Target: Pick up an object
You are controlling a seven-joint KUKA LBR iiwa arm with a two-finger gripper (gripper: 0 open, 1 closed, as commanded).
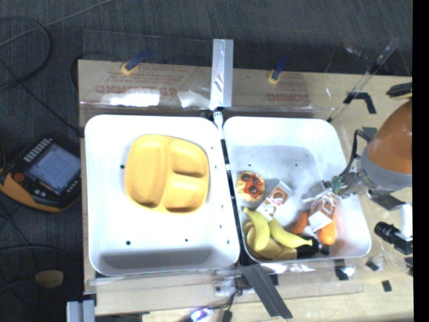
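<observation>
The bananas [268,237] lie at the near edge of the right bin [281,136], beside small packets [276,198] whose print I can't read. My gripper [337,185] hangs over that clutter, too blurred to judge.

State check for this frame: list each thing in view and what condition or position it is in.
Yellow tray: lying flat in left bin.
Bananas: lying in right bin, front corner.
Small packets: loose beside the bananas.
Gripper: low over right bin clutter.
Handheld pendant: on the floor.
</observation>
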